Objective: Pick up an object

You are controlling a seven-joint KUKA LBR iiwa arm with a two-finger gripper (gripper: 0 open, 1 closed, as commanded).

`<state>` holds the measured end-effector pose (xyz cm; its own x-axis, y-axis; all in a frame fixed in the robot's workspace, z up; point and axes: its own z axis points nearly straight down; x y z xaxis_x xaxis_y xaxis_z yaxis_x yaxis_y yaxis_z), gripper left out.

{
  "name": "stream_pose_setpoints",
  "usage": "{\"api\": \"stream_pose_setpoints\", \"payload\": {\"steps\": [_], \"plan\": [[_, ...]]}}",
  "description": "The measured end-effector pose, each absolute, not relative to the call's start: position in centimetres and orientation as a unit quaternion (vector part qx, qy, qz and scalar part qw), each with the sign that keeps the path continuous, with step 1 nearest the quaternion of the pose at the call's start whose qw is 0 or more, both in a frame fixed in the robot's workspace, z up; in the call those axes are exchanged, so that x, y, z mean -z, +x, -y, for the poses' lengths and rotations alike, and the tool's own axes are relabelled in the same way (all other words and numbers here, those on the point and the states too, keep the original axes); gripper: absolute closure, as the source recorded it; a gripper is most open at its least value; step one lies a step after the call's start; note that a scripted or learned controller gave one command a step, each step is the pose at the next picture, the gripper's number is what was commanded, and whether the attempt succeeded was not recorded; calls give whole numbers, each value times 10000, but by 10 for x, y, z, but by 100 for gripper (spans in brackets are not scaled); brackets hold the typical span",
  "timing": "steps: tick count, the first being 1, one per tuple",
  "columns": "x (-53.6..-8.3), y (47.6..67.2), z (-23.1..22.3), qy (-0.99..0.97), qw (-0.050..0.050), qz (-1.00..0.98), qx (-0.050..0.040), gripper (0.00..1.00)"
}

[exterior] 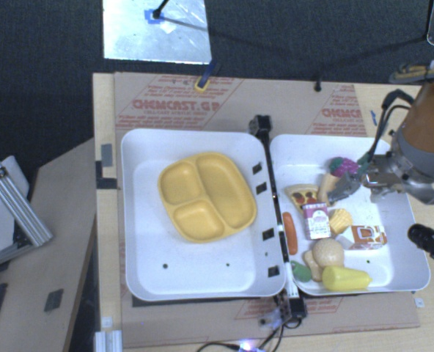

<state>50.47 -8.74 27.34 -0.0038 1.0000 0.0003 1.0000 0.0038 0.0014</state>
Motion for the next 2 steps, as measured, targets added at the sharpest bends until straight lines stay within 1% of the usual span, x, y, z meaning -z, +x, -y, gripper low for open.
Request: {"api": "stream_pose_setpoints", "payload": {"steps": [1,2], "plan": [[-211,501,85,7067,-16,-7076,10,0],[-150,506,86,7069,-20,-7074,10,0]]}}
